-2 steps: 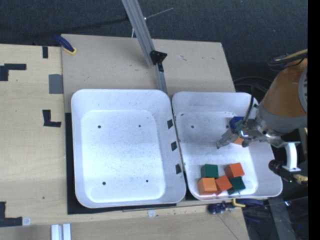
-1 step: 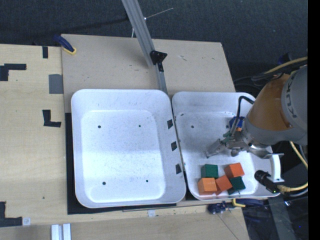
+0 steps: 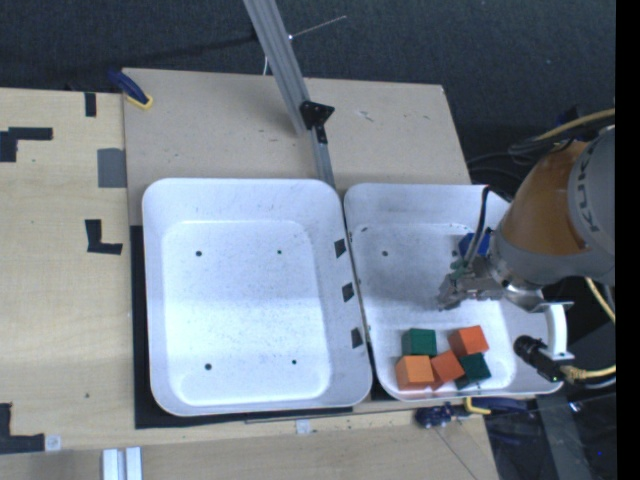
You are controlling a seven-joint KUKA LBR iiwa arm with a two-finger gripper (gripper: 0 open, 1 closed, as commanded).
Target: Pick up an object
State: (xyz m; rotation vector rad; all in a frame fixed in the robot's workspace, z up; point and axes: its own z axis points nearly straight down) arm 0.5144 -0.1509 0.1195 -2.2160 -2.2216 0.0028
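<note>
- Jaws (image 3: 450, 298) low inside the right bin (image 3: 400, 218), over its bare white floor near the right wall; too small and dark to tell whether spread or pressed together.
- Nothing visible between them; cannot tell whether the tips touch the floor.
- Above them, grey metal wrist parts with a blue fitting and a black cable; then the arm's (image 3: 545, 213) rounded orange band and smooth grey shell, entering from the right.
- Blocks clustered at the near edge of the right bin, just below the jaws and apart from them: a dark green block (image 3: 420, 341) at the upper left, an orange block (image 3: 468, 340) at the upper right, an orange block (image 3: 414, 371) at the lower left, a small reddish-orange block (image 3: 446, 367) in the middle, a teal-green block (image 3: 474, 369) at the lower right.
- All boxy, matte, flat-faced, packed close together, several touching.
- Left bin (image 3: 160, 218): shallow white tray, rounded corners, raised rim, finely speckled floor with four small dark dots.
- Both bins side by side, rims meeting at the middle, small dark clips along that seam.
- Counter (image 3: 200, 118): pale wooden board, scuffed, with black tape marks at the left.
- Slim grey metal bar (image 3: 280, 43) slanting down from the top to the seam between the bins, black clamp near its lower end.
</note>
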